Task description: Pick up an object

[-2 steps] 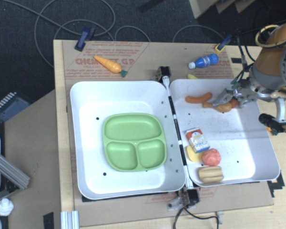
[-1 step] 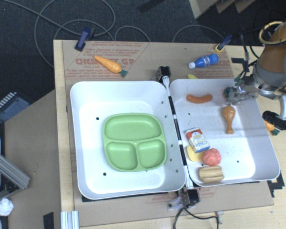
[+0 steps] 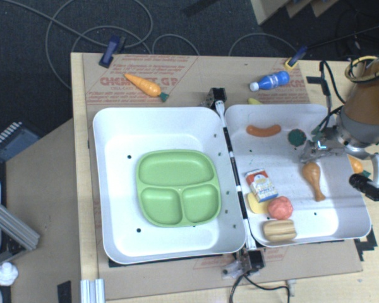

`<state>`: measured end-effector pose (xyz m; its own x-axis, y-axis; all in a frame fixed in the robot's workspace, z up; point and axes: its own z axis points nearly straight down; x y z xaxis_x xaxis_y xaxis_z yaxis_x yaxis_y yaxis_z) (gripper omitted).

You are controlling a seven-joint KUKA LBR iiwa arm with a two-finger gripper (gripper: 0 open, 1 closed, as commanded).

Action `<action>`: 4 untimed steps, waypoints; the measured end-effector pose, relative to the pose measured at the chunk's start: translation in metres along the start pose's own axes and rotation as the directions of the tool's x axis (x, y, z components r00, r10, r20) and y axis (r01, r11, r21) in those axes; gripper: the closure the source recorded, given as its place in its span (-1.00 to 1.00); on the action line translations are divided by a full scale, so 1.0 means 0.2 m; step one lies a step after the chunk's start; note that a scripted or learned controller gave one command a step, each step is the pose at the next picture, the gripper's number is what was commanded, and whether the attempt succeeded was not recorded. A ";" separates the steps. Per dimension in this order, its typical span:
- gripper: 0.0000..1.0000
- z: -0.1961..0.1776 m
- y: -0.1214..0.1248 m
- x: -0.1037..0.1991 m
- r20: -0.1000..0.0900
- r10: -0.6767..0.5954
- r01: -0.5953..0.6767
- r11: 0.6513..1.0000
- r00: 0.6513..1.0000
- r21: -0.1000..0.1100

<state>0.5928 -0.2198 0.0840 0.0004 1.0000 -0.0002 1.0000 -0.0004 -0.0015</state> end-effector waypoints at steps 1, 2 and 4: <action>1.00 -0.13 -0.22 0.28 -0.002 -0.001 0.001 1.000 1.000 0.000; -1.00 -0.13 -0.23 0.27 -0.001 -0.001 0.001 1.000 1.000 0.000; -1.00 0.01 0.36 0.21 -0.002 -0.003 0.003 1.000 1.000 0.011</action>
